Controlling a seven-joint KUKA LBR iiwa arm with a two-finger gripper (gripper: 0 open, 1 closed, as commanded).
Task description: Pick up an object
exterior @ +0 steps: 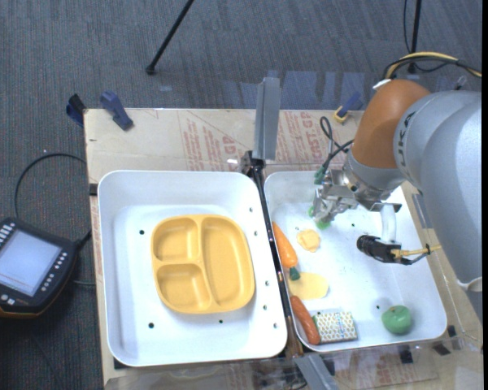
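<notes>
**Gripper low over the far part of the right bin**

The right bin (423, 299) is taken as landmark. The grey arm (439, 153) is seen reaching over its far right rim, with the gripper (325, 211) lowered near its far left wall; whether anything is grasped cannot be told. To its left the left bin (122, 315) is set, bearing a yellow divided plate (202, 263). Red print is visible on the cardboard beyond both bins, but it cannot be read. Along the landmark's left wall an orange carrot (285, 247) and a red pepper (304, 318) are laid. Beside the pepper a patterned box (336, 326) is placed against the near rim. A green apple (397, 319) is found in the near right corner, with bare floor around it.
</notes>
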